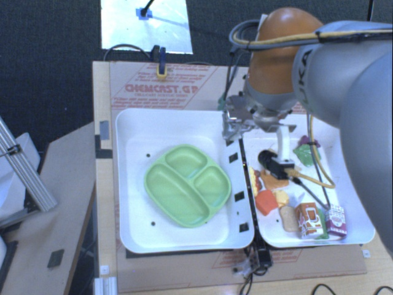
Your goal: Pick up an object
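Approach step, I judge: my claw (237, 126) hangs at the right bin's (277, 236) far-left corner; open or closed, I cannot tell. Next, reach the orange block (265, 202).

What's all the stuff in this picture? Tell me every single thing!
left bin: 1, white, on the bench
right bin: 1, white, right beside the left one
plate: 1, light green, three sections, in the left bin
leafy toy: 1, green, far part of the right bin
block: 1, orange-red, middle of the right bin
bread-like piece: 1, tan, near part of the right bin
brown packet: 1, next to the bread-like piece
dark red packet: 1, beside the brown packet
cardboard: 1, tan with red print, under the bins
arm: 1, grey with an orange band, coming from the right
hand: 1, metal, over the wall between the bins
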`<state>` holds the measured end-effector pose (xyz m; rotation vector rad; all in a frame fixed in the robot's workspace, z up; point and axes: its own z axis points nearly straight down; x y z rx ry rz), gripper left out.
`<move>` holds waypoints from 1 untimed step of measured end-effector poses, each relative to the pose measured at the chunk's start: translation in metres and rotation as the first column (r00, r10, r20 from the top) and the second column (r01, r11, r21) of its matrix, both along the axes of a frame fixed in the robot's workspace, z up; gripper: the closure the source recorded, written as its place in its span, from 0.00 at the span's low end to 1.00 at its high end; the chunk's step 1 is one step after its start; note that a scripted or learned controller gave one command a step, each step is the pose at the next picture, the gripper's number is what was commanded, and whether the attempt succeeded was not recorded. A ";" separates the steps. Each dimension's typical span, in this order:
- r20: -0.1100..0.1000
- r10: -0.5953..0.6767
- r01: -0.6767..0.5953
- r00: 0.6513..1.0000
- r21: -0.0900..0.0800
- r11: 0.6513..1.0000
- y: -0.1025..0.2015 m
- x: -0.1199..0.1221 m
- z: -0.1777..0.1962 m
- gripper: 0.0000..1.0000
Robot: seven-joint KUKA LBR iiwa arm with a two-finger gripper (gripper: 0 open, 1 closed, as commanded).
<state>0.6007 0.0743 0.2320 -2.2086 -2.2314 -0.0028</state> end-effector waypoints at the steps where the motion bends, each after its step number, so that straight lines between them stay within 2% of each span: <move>1: 0.000 -0.010 0.010 1.000 -0.003 1.000 -0.015 0.003 -0.008 1.00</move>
